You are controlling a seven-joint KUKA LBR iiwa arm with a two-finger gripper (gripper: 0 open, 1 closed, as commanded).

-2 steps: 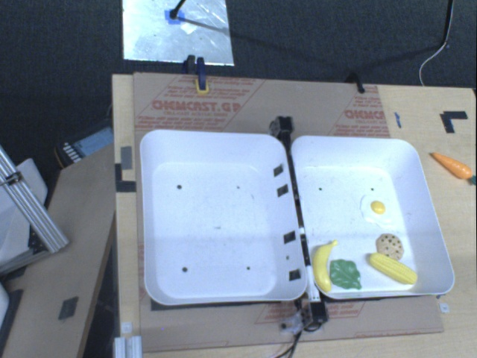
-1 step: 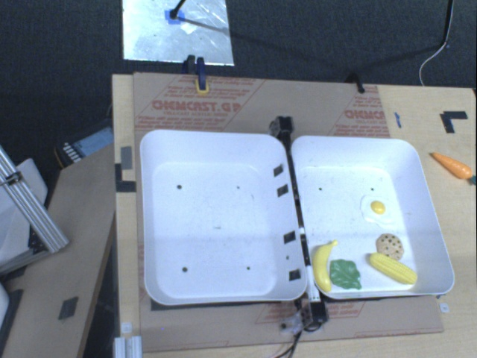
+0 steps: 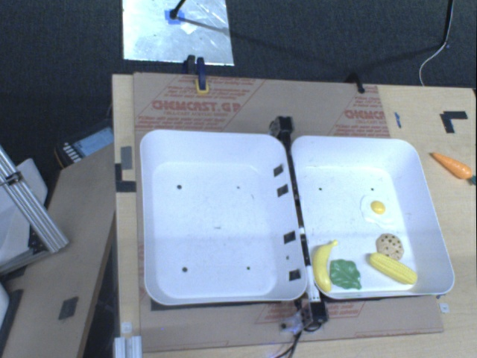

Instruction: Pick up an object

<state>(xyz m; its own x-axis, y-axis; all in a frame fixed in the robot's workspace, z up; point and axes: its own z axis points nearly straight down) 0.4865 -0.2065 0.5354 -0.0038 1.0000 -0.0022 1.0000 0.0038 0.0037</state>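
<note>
Nearest to us, in the right bin (image 3: 417,162), we see a banana (image 3: 322,266) touching a green leaf (image 3: 345,274), and beside them a corn cob (image 3: 393,268). A cookie (image 3: 389,245) lies just behind the corn, and a fried egg (image 3: 376,208) farther back. The left bin (image 3: 156,155) stands beside. A carrot (image 3: 454,165) lies on the bench (image 3: 313,103), outside.

Two shallow white plastic bins side by side: the right bin (image 3: 417,200) holds a fried-egg toy (image 3: 376,208), round cookie (image 3: 389,245), yellow corn cob (image 3: 393,268), yellow banana (image 3: 322,265) and green leaf (image 3: 346,274); an orange carrot (image 3: 453,165) lies on the bench to its right.
</note>
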